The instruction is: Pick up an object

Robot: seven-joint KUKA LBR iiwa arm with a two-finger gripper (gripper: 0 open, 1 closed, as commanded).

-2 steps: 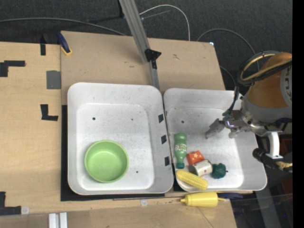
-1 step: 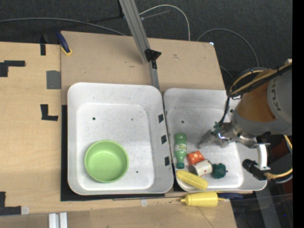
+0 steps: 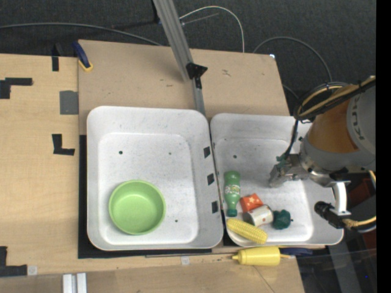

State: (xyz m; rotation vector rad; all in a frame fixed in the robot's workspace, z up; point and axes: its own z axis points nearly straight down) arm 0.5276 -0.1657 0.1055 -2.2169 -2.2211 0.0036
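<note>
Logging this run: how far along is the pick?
Nothing looks picked yet. The pincer sits low in the right bin, above the toys; I see nothing between its tips. The bottle, carton, corn and green toy lie on the floor. Grasp and lift remain.

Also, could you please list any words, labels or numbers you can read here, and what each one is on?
None can be read.
green bottle: pale label, too blurred to read.
small red-and-white box: any print too small to read.
yellow bottle: no legible text.
</note>
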